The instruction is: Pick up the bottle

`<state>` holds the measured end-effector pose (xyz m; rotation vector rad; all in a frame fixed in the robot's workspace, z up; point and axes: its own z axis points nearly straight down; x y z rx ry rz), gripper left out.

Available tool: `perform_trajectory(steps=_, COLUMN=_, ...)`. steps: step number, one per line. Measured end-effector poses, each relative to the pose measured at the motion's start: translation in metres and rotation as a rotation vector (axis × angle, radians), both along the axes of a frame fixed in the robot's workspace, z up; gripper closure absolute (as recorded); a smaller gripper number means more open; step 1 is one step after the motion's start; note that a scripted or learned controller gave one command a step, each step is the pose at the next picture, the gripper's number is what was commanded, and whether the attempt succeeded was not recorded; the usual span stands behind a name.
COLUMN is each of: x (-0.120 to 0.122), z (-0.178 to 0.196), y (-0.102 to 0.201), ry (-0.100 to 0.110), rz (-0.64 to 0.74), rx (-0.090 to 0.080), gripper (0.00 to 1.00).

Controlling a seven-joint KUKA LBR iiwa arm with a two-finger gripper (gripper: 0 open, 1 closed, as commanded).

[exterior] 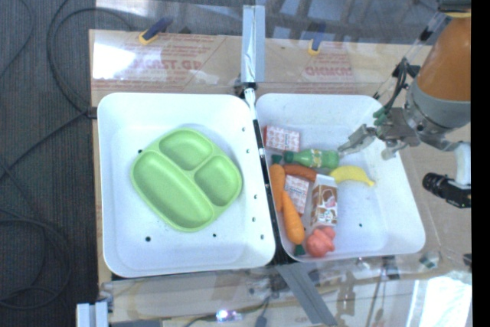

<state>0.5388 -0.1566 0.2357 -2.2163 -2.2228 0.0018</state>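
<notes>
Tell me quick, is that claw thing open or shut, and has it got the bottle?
Gripper: open, holding nothing, above the right bin. The green bottle lies in the bin, apart from it.

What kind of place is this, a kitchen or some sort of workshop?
Probably a robot lab: a grey and orange arm reaches over two white bins holding toy food and a bottle, with cables across carpet.

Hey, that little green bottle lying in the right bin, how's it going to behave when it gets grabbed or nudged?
The green bottle lies on its side, so a nudge would probably roll it. It looks like small, smooth plastic: likely light, rigid, perhaps slippery. The banana and carrot lie close, so it may bump them.
</notes>
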Motion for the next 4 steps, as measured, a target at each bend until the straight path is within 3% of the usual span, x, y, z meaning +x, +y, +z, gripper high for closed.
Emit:
perform_trajectory(steps=1, x=0.028, z=-0.12, y=0.036, ry=-0.016, rz=-0.159, rx=-0.003, gripper=0.0)
perform_trajectory(steps=2, x=0.072, z=-0.147, y=0.003, ry=-0.01, rz=-0.239, rx=-0.002, gripper=0.0)
perform_trajectory(steps=3, x=0.058, z=-0.146, y=0.017, ry=-0.016, rz=-0.331, rx=-0.004, gripper=0.0)
perform_trajectory(steps=4, x=0.125, z=-0.145, y=0.0, ry=0.031, rz=-0.796, rx=-0.006, gripper=0.0)
